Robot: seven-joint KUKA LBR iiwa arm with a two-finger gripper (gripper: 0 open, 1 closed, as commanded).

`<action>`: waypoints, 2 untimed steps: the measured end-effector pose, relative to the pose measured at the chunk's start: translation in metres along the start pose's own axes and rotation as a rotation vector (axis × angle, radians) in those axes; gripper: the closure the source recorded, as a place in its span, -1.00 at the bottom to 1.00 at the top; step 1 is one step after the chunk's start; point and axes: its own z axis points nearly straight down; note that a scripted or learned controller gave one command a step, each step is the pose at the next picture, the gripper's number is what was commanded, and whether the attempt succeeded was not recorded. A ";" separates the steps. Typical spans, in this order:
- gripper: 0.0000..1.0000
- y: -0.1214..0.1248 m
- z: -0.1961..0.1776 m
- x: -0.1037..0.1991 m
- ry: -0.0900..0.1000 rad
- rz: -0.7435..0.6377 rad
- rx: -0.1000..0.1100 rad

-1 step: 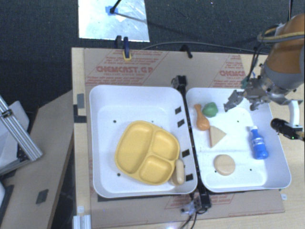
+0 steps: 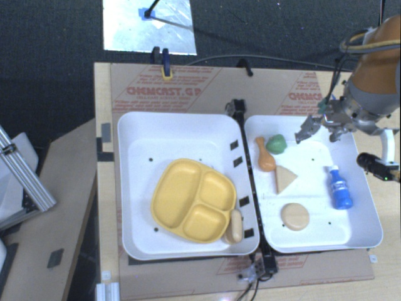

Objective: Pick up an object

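I see hand point(image 2: 318, 129) over back edge of right bin point(image 2: 363, 238), fingers spread apart, nothing between them. Pick not done yet. All objects lie in bin: green ball point(image 2: 276, 144) nearest to hand, orange drumstick point(image 2: 265, 155), blue bottle point(image 2: 339, 187). I judge remaining: descend, close, lift.

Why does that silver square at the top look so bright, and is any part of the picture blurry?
In the camera view, the silver sheet throws back glare from the lights, washing out its surface; the white bins are evenly lit with faint shadows; the end effector looks a bit soft, while the blue bottle stays fairly sharp.
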 end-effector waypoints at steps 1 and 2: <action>-1.00 -0.009 0.047 -0.002 0.000 0.002 0.002; -1.00 -0.007 0.109 0.002 0.001 0.002 0.003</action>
